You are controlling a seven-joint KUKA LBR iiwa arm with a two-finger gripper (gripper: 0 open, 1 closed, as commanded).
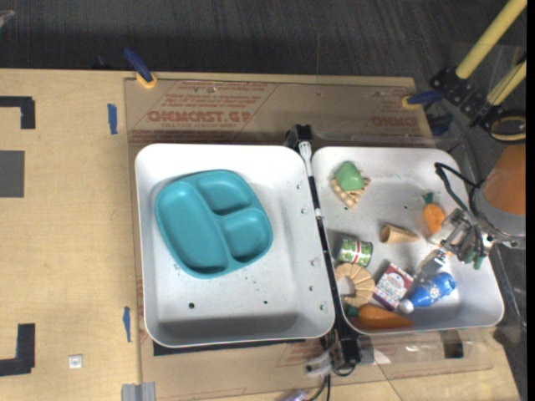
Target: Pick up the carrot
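My claw point(458, 239) hovers low in the right bin point(493, 295), finger state impossible to tell; the carrot point(433, 216) lies just up-left of it; a blue bottle point(433, 291) sits below.

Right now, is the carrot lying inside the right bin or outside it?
Inside. The carrot lies flat on the floor of the right bin, near its right wall, beside the gripper.

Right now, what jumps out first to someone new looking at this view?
The big teal divided plate sitting alone in the left bin. Then the right bin, crowded with small toy food: a green can, an ice cream cone, a blue bottle, and a carrot near the far right. The arm's hand hangs just right of that carrot.
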